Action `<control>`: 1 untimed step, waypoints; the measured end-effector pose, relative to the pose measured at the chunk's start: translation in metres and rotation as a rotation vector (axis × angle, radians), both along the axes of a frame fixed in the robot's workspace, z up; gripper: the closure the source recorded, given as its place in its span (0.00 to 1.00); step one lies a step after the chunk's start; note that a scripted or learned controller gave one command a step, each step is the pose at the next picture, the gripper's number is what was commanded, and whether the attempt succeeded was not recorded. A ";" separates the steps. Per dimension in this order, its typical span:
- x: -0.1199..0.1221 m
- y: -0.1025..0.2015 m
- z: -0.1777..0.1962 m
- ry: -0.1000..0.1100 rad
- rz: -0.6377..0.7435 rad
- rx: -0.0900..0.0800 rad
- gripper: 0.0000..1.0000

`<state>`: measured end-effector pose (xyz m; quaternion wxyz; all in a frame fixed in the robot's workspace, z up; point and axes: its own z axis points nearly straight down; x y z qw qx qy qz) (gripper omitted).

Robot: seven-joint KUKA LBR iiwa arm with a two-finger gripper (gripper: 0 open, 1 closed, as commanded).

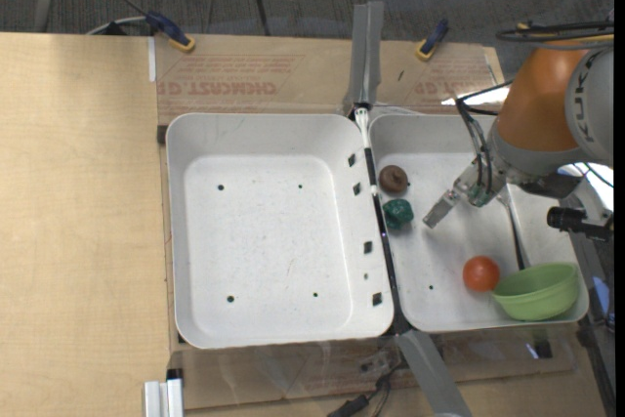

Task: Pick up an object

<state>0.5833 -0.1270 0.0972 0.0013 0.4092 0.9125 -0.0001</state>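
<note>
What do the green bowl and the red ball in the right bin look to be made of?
Green bowl: likely plastic, with a smooth, evenly coloured, slightly shiny wall. Red ball: possibly plastic or rubber, with a smooth surface and a soft highlight; the view leaves it open.

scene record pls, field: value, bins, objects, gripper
left bin: white, shallow
right bin: brown round object, dark green object, red ball, light green bowl
brown vs green: both by the divider, brown farther back
ball vs bowl: side by side at front right
gripper: over right bin, nothing visibly held
</note>
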 end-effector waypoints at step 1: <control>-0.106 -0.024 -0.006 0.003 -0.131 0.001 0.00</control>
